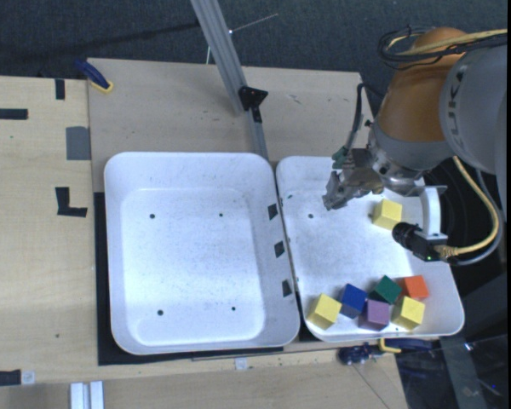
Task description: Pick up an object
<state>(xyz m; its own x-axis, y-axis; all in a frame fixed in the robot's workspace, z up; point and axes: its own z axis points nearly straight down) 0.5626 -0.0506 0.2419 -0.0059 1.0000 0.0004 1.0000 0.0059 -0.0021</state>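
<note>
Gripper is seen low over the upper part of the right bin, hanging from the grey arm with the orange band. Whether the fingers are open or shut cannot be told; the dark tip is too blurred and small, and nothing is seen held there.

Candidate objects are all in the right bin. A lone yellow cube is noted just right of the gripper, near but apart from it. A cluster is noted along the bin's near edge: a yellow cube at the left, a blue cube, a purple cube, a green cube, an orange cube and another yellow cube. The cluster cubes are packed, several touching. The left bin is seen beside it on the tabletop.

Judgement: no grasp has been made yet; the gripper stands over bare bin floor.

Risks noted:
- If the fingers are closed where they stand, only air is likely to be caught, since no cube lies under the tip.
- If the lone cube is approached off-centre, it may be pushed sideways toward the bin wall instead of being gripped.
- If the cluster is chosen, the fingers may land on neighbouring cubes, being given little room between them; a cube may be wedged, tipped or dragged along.
- The cable looping by the wrist could brush the lone cube during a sideways move.
</note>
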